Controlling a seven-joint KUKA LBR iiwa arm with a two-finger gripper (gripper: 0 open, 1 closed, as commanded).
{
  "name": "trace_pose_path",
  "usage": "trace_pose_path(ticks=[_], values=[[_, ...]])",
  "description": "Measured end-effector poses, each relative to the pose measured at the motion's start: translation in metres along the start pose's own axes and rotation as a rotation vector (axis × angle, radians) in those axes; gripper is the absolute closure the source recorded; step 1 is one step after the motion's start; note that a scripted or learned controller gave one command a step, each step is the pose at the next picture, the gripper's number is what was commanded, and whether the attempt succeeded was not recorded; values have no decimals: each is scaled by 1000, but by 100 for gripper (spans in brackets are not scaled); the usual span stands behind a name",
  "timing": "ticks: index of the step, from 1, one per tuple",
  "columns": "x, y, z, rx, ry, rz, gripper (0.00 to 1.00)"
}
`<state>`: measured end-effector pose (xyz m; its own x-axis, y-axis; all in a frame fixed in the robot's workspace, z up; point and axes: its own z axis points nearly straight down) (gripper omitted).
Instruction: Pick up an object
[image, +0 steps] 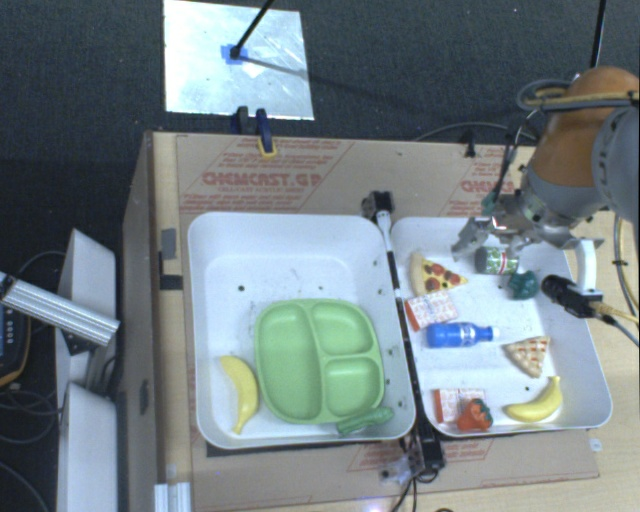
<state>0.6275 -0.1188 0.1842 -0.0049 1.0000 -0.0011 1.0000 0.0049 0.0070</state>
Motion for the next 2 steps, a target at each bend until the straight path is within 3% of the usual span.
trace_pose_path(ticks=[1, 2], values=[[36, -1, 73, 8, 2, 0, 0], [-8, -120, 99, 8, 1, 5, 0]])
